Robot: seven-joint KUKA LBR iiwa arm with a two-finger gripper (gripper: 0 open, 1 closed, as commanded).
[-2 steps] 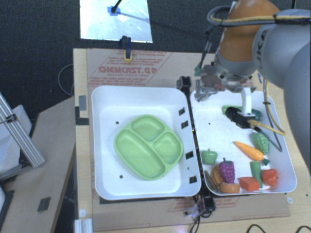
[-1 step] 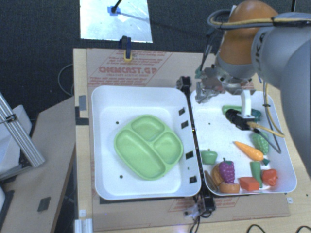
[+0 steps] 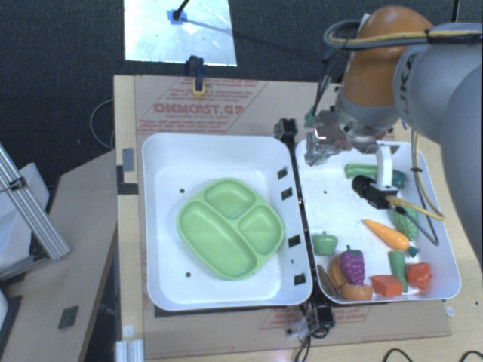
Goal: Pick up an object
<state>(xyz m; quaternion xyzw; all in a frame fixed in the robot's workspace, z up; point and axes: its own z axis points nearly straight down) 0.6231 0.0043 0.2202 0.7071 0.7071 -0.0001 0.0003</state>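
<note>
My gripper [image 3: 318,151] hangs over the far left corner of the right bin [image 3: 332,194], above bare bin floor, with no toy seen in it. Toy food lies along the bin's right side and near edge: a dark green cucumber [image 3: 361,170] just right of the gripper, an orange carrot [image 3: 386,234], a green pepper [image 3: 324,242], purple grapes [image 3: 352,265], a red tomato [image 3: 419,274] and a red block [image 3: 386,285].
The left bin [image 3: 162,202] holds a green divided plate [image 3: 230,228]. A black-clipped wall [image 3: 296,202] separates the two bins. More small green and orange toys crowd the right bin's near right corner. The arm's grey body fills the upper right.
</note>
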